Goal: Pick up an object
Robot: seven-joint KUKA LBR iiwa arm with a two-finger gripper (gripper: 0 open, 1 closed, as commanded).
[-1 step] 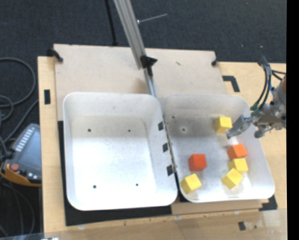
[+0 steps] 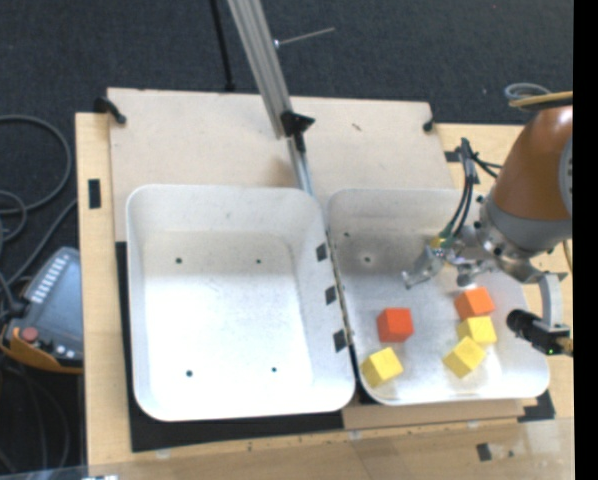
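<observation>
- In the right-hand bin [image 2: 359,230], toward its 3 o'clock side, the gripper [image 2: 441,264] hangs low beneath the grey and orange arm [image 2: 531,183].
- From where I stand, thin metal parts poke out toward 9 o'clock, but I cannot tell whether the jaws are apart or together; nothing shows between them.
- An orange block [image 2: 474,302] sits just beside the gripper, at its 5 o'clock, apparently not touching.
- A red block [image 2: 395,324] lies near the bin's middle, at 7 o'clock from the gripper.
- Three yellow blocks sit along the 6 o'clock edge: one [image 2: 382,365] below the red block, one [image 2: 478,330] touching the orange block's lower side, another [image 2: 464,357] just beneath it.
- The left-hand bin [image 2: 149,218] lies at 9 o'clock, alongside.
</observation>
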